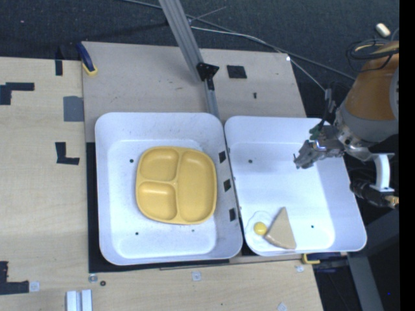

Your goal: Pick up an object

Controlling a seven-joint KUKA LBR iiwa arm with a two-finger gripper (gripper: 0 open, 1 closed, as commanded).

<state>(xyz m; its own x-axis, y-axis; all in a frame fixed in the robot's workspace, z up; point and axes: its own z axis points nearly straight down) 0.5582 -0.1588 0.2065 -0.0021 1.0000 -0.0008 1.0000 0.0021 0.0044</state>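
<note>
Here the right bin (pixel 324 193) serves as the landmark. The gripper (pixel 310 153) hangs above that bin's far right part, close to its right wall, on the grey arm (pixel 369 102) reaching in over that wall. Whether the fingers are open or closed cannot be told; they are small and dark against the white floor, and nothing is visibly caught in them.

2 candidates lie at the bin's near edge, toward its left corner: a tan wedge (pixel 282 229) lying flat, and a small yellow ball (pixel 260 228) just beside it on the side nearer the left bin (pixel 110 173). Both sit well apart from the gripper. In the left bin rests a yellow divided plate (pixel 176 184), roughly centred.

The pick looks not yet begun, so the risks are ahead:
- The wedge is low and flat, so the fingers may slide over it and close on air.
- The ball could roll away at a light nudge, especially if the wedge gets pushed into it.
- Both sit near the bin's near wall, which may block a clean descent.
- The plate is wide and would likely exceed the fingers' span except at its rim.
</note>
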